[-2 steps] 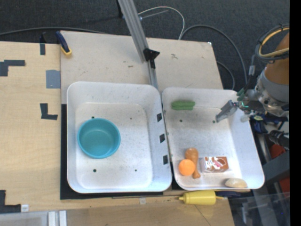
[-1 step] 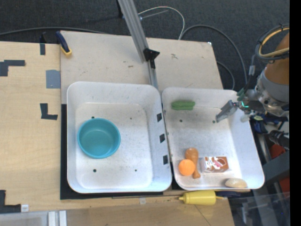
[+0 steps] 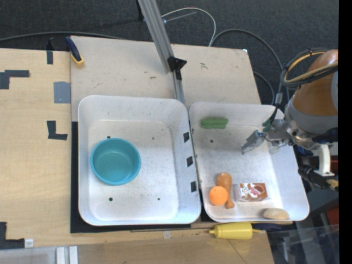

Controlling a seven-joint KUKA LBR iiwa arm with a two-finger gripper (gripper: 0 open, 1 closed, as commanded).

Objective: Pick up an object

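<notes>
Near my grey gripper (image 3: 254, 142), the white right bin (image 3: 286, 172) shows black specks. Inside it: a green pod (image 3: 214, 123), an orange ball (image 3: 218, 195), a red-and-white packet (image 3: 252, 191).

bench (image 3: 137, 65): pale board, mid-frame | on it: left bin (image 3: 88, 202) and right bin (image 3: 297, 199) sat side by side | yellow bottle (image 3: 234, 231) lay at lower edge
</notes>
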